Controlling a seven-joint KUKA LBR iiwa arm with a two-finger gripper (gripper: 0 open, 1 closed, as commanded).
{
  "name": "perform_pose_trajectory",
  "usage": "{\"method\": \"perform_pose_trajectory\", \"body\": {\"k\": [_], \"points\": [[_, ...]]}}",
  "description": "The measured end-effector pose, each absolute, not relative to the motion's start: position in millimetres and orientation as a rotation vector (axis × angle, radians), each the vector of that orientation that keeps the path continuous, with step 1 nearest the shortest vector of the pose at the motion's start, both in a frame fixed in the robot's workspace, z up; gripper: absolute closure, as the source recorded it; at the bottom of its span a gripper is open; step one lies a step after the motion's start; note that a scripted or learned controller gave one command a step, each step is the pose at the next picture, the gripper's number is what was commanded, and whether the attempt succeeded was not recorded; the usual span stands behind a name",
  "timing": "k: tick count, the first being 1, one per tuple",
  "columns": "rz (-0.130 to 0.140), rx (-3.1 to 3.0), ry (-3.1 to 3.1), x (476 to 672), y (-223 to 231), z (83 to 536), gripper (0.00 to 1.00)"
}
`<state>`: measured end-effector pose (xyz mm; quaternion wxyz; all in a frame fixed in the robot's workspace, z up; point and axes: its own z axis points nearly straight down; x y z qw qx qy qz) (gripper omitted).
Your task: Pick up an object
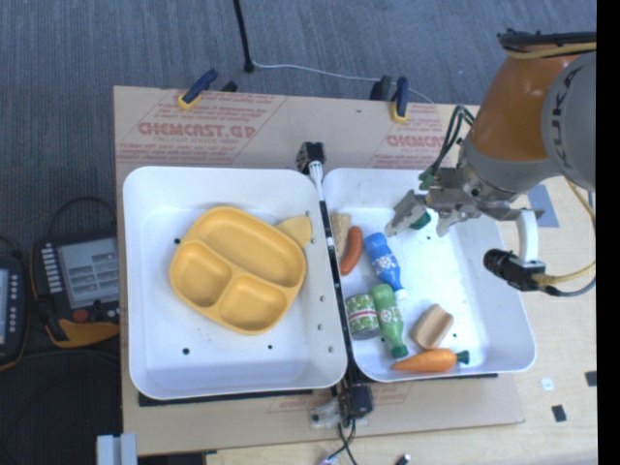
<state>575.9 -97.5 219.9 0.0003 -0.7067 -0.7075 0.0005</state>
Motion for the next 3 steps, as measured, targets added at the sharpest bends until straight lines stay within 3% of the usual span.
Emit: {"method": "perform_pose_trajectory", "body": {"k": [1, 2, 3], "points": [[-0.001, -2.221, -2.223, 584.3, -93.7, 96.5, 0.0], [0.0, -2.225, -2.224, 584.9, -95.5, 107.8, 1.0], [0.001, -2.222, -2.222, 519.3, -87.7, 215.4, 1.0]]}}
